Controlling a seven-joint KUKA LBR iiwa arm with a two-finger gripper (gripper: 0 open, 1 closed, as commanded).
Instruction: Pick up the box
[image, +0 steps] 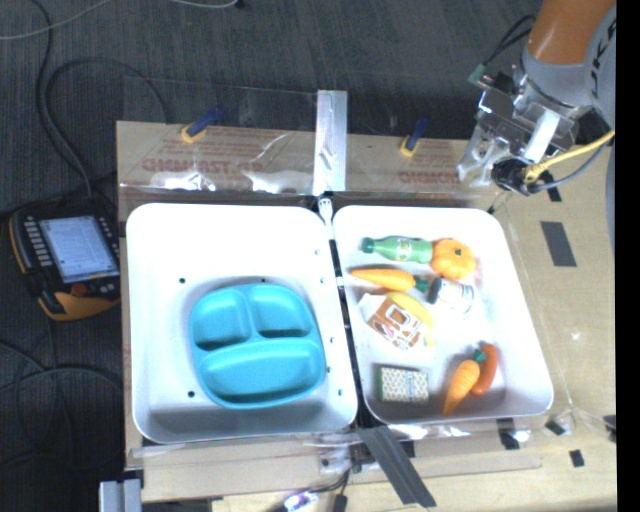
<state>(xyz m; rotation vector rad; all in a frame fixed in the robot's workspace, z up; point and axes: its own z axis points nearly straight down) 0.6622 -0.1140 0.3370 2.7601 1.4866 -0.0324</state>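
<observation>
Handheld controller (65, 255): on the floor, left of the table (580, 330). Left bin (150, 300): holds a blue divided tray (258, 342). Right bin (520, 330): green bottle (397, 246), orange fruit (453, 259), carrot (381, 279), orange-and-white packet (397, 322), two small carrots (472, 375); box (403, 383), small and patterned, lies flat near the bin's front wall. Gripper (490, 160): above the table beyond the right bin's far right corner, well apart from the box; whether its fingers are parted or closed cannot be told.
</observation>
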